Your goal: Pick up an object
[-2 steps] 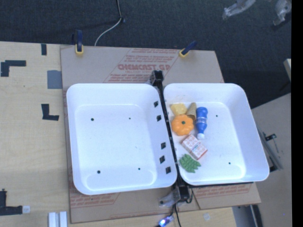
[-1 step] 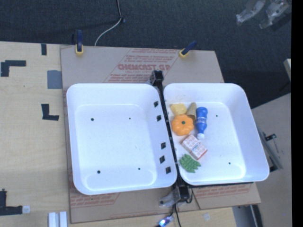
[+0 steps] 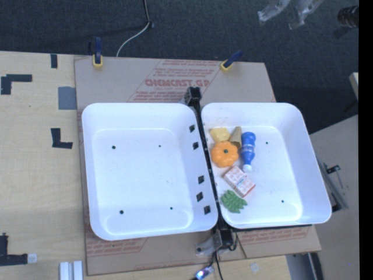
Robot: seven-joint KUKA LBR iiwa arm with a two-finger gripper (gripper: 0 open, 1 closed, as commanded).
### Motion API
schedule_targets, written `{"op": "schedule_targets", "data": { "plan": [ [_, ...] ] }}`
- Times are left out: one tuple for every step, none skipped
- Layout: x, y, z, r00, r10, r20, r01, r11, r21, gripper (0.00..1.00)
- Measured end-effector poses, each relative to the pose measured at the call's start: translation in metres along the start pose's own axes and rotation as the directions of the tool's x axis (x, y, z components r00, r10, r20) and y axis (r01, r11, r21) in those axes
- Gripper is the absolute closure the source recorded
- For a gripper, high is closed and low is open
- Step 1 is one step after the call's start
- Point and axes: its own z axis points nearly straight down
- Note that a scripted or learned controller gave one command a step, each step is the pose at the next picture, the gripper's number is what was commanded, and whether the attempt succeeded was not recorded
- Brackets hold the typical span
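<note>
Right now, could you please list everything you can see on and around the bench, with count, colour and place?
Bins: two, white, side by side on the brown board.
Pumpkin: one, orange, right bin, by the left wall.
Bottle: one, blue with white cap, right bin, just right of the pumpkin.
Yellow piece: one, yellow, right bin, behind the pumpkin.
Carton: one, white and red, right bin, in front of the pumpkin.
Leaf: one, green, right bin, near the front wall.
Board: one, brown, under the bins.
Clamps: two, blue and yellow, at the board's far edge.
Cable: one, white, on the dark floor.
Gripper: one, grey, top right, above the floor beyond the bins.
</note>
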Motion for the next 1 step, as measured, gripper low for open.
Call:
{"op": "schedule_targets", "data": {
  "plan": [
    [0.0732,0.0002,0.0009,1.0,-0.001,-0.001,0.001,1.0,0.001,1.0]
  ]
}}
